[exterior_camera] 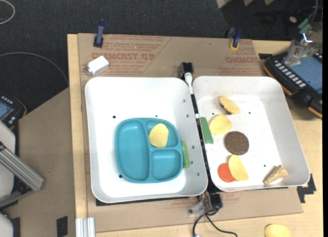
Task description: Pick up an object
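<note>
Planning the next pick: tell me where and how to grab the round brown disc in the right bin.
Grip the round brown disc across its rim, coming straight down. It lies flat, with clear floor on its right; yellow pieces sit close at its upper left and below.

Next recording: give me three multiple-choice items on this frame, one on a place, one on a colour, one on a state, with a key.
1. Where does the divided tray lie?
A. In the left bin
B. In the right bin
C. On the bare bench

2. What colour is the round flat disc in the right bin?
A. Blue
B. Brown
C. White

3. How does the yellow piece in the tray sit?
A. Inside an upper compartment
B. Beside the tray
C. Under the tray

Key: 1 A, the tray rests in the left bin; 2 B, the disc is dark brown; 3 A, it lies within the tray's upper right compartment.
</note>
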Motion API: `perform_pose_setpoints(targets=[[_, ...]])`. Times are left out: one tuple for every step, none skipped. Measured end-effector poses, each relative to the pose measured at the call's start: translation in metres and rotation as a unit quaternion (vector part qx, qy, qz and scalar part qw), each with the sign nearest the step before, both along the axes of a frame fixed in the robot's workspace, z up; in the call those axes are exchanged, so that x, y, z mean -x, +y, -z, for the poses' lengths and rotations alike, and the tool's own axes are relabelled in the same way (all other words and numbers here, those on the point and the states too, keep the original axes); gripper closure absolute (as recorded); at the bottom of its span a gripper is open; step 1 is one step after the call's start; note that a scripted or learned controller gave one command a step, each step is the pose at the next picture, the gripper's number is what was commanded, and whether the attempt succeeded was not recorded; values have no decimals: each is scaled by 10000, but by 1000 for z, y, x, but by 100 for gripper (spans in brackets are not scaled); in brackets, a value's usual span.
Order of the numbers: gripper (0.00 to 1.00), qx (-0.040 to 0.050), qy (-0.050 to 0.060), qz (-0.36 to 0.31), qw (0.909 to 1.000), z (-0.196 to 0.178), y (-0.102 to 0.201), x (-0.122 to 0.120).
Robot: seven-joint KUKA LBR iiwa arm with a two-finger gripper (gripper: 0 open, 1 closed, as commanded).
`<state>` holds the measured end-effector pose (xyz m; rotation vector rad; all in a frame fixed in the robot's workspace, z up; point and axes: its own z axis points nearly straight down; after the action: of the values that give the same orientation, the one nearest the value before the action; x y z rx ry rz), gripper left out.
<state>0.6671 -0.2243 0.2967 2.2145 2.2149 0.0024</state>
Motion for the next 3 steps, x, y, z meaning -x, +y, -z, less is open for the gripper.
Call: perform_pose_setpoints(targets=[[100,15,-23,-4,10000,-11,0,-1],[100,31,-47,-7,10000,-22,0,-2],[100,47,-70,-10,10000,-33,0,-2]])
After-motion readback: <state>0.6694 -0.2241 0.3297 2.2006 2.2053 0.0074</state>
